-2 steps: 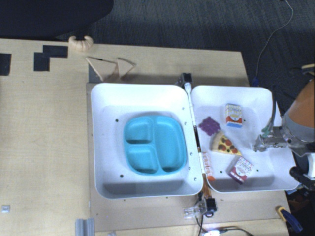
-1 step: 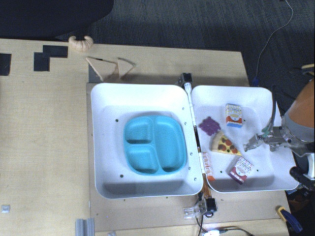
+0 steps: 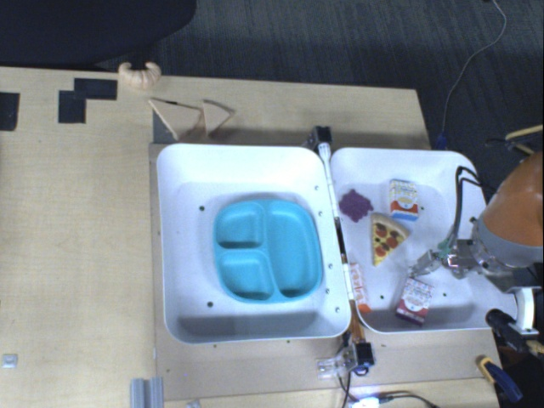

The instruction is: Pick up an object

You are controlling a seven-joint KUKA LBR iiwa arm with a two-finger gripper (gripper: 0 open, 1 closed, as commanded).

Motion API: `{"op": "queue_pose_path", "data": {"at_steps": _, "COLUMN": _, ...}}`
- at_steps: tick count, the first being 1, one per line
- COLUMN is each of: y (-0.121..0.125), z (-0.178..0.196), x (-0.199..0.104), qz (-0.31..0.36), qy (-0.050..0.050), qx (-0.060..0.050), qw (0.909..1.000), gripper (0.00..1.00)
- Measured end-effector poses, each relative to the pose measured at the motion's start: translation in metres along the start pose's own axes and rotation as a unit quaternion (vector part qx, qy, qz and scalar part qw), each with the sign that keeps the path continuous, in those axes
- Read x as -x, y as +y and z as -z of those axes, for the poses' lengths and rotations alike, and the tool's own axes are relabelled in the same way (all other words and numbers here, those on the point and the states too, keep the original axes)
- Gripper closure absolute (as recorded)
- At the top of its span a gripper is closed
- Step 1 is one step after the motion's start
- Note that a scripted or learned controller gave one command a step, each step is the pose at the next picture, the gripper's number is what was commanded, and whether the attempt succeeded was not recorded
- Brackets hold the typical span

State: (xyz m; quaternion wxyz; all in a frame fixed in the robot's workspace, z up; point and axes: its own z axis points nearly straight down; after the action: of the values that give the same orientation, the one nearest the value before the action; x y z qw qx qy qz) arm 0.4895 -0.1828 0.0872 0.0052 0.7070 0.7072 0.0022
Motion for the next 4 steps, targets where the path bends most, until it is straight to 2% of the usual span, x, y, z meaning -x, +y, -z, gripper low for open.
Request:
{"op": "queue_pose_path", "data": {"at_steps": 1, "y": 0.003, "z": 0.012, "x": 0.000, "qz": 0.001, "qy": -0.001, "qx": 0.003, "qw": 1.0000, "gripper": 1.00}}
{"op": "queue_pose_path", "data": {"at_steps": 2, "y": 0.002, "z": 0.012, "x": 0.000, "qz": 0.001, "qy": 0.000, "qx": 0.003, "qw": 1.0000, "gripper": 0.00}}
{"op": "queue_pose_path", "data": {"at_steps": 3, "y": 0.004, "z": 0.023, "x": 0.000, "qz": 0.001, "qy": -0.001, "qx": 0.005, "qw": 1.0000, "gripper": 1.00}}
{"op": "queue_pose_path", "data": {"at_steps": 4, "y": 0.004, "z": 0.022, "x": 0.000, "qz": 0.001, "qy": -0.001, "qx": 0.005, "qw": 1.0000, "gripper": 0.00}}
